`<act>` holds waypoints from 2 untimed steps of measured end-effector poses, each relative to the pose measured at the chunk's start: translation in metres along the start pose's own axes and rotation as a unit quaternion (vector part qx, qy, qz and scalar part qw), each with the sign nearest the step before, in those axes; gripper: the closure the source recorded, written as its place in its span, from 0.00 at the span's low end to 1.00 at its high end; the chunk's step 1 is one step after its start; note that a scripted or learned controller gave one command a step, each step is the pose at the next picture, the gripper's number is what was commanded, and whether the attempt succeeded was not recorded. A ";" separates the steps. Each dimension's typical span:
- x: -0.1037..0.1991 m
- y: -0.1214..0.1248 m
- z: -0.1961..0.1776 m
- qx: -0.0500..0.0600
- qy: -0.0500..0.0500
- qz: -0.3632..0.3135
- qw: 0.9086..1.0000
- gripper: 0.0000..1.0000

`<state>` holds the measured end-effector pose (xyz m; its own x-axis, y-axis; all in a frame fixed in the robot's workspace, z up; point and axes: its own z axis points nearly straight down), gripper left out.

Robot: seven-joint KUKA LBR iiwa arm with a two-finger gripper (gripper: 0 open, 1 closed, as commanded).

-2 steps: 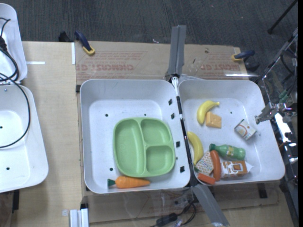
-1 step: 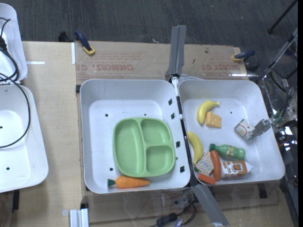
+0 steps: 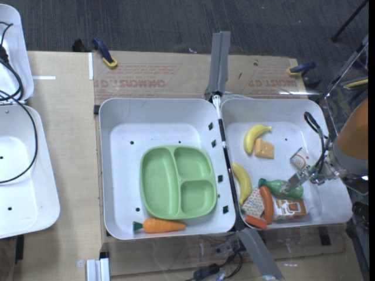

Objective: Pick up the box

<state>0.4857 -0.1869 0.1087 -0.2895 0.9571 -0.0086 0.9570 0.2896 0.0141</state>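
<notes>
The box (image 3: 290, 209), a small orange and white carton, lies flat near the front wall of the right bin (image 3: 281, 115). My gripper (image 3: 293, 184) reaches in from the right and hangs low just behind the box, over a green toy vegetable (image 3: 280, 187). Nothing from the bin is lifted off the floor. A red-orange sausage-shaped toy (image 3: 267, 204) lies against the box's left side.
The right bin also holds two bananas (image 3: 255, 136) (image 3: 242, 181), a cheese wedge (image 3: 265, 150) and a patterned packet (image 3: 252, 203). In the left bin (image 3: 117, 157) lie a green divided plate (image 3: 179, 182) and a carrot (image 3: 162, 226).
</notes>
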 end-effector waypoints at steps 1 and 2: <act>-0.037 0.050 0.015 0.004 0.003 0.053 0.999 0.00; 0.004 0.078 0.018 0.007 0.003 0.097 0.995 0.00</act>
<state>0.5596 -0.1605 0.0920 -0.0986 0.9951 -0.0010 0.9951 0.0986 0.0005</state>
